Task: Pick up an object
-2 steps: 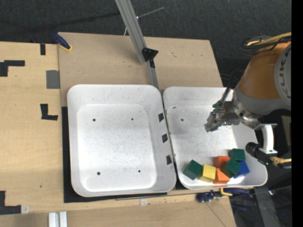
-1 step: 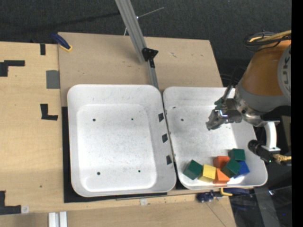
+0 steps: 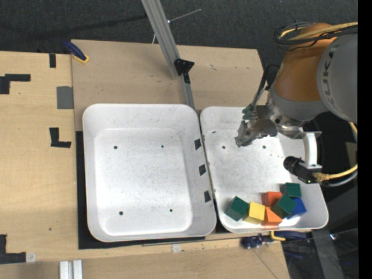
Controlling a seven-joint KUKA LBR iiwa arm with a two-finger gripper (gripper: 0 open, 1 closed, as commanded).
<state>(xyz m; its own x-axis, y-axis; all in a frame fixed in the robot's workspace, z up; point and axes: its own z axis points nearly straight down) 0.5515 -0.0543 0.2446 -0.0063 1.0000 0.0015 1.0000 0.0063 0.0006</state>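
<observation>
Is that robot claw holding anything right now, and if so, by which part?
Nothing appears to be held. The gripper hangs over a bare part of the right bin, and the colored blocks all lie clustered in that bin's near corner, apart from it.

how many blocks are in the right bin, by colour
Green blocks: 3
Orange blocks: 2
Yellow block: 1
Blue block: 1
Total: 7, all piled in the right bin's near corner. Some overlap, so a hidden one is possible.
</observation>
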